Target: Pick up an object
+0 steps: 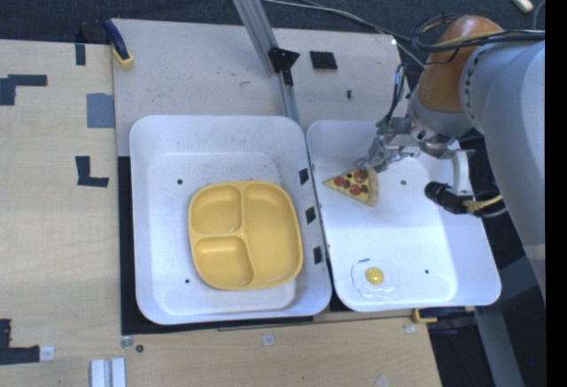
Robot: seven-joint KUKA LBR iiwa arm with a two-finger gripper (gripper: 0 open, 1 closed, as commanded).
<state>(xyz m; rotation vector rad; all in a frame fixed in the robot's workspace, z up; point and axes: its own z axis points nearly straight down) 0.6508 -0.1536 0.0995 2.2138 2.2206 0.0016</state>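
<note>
One pizza slice [353, 186] and one fried egg [373, 277] lie in the right bin [461, 270]. One yellow plate [244, 235] is in the left bin [155, 199]. The pincer [376, 159] is just above the slice; its opening I cannot tell.

Robot lab, taped bench [53, 199], white bins [159, 288], cables [337, 9]

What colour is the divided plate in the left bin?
Yellow; the plate shows plainly in the camera view.

Pizza slice [353, 186]: toy, yellow with red toppings, flat, upper part of right bin. Fried egg [373, 277]: toy, white with yellow yolk, flat, lower part of right bin.
</note>
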